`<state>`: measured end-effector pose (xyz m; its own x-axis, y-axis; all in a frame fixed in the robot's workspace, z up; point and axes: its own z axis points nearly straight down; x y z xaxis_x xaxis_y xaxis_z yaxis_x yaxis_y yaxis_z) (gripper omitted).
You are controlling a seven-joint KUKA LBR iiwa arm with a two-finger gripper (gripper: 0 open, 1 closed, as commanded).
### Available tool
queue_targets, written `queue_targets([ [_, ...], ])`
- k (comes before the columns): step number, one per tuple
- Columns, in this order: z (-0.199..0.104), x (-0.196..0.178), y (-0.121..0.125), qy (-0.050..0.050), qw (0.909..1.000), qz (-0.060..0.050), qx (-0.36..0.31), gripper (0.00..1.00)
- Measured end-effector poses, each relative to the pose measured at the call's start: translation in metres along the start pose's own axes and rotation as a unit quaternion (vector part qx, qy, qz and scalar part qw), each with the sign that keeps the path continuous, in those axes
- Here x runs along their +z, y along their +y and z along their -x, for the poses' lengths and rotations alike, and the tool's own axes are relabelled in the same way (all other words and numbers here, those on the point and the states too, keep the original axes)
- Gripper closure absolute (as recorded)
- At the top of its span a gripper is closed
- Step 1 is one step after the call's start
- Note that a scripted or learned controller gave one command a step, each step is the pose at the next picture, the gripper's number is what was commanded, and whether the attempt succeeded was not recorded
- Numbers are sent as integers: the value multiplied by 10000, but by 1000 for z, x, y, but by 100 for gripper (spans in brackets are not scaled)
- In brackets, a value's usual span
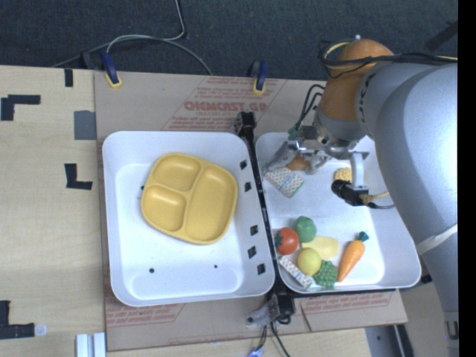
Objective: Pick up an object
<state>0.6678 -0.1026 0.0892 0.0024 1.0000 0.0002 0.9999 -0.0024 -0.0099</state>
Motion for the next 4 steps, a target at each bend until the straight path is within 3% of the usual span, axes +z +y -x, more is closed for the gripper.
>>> queue_targets([
  [1, -3, 0, 0, -18, 10000, 9, 10, 0],
  [2, 7, 0, 1, 45, 10000, 9, -16, 0],
  [4, -4, 1, 0, -27, 10000, 32, 8, 0],
])
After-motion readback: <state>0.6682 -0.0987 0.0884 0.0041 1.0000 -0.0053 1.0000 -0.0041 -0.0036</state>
